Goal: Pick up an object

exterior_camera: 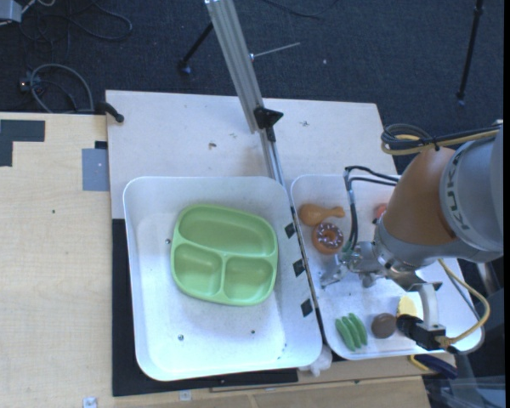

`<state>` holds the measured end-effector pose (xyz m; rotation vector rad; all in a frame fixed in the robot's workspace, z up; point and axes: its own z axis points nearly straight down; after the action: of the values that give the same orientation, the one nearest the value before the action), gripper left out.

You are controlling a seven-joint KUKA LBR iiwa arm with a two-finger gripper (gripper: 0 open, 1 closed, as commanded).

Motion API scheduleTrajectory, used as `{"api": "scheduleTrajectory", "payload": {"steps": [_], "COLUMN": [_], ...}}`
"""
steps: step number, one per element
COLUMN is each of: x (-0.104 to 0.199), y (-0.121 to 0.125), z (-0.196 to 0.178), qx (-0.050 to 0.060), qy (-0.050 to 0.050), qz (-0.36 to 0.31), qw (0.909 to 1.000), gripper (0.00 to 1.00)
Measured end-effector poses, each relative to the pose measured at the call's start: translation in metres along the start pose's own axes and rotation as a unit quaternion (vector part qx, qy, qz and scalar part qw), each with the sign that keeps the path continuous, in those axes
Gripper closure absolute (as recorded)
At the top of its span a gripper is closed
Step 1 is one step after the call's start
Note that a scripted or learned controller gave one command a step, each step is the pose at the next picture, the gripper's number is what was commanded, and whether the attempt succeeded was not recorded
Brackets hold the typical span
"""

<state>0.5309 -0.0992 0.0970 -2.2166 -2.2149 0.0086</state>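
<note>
Hovering low in the right bin (pixel 370 351), the fingers (pixel 333 272) were seen spread and empty; nothing was lifted, the donut (pixel 328 237) left nearby.

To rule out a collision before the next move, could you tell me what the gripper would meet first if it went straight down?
Probably bare floor of the right bin: the gripper hangs just below the doughnut, though depth is unclear.
</note>
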Motion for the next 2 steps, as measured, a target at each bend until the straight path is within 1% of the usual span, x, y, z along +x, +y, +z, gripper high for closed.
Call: {"api": "scheduleTrajectory", "payload": {"steps": [1, 2], "x": [-0.002, -0.006], "y": [0.001, 0.001], "z": [-0.013, -0.055], "qx": [-0.002, -0.005], "qy": [0.000, -0.001], "qz": [0.004, 0.002], "qw": [1.0000, 1.0000], "gripper": [1.00, 1.00]}}
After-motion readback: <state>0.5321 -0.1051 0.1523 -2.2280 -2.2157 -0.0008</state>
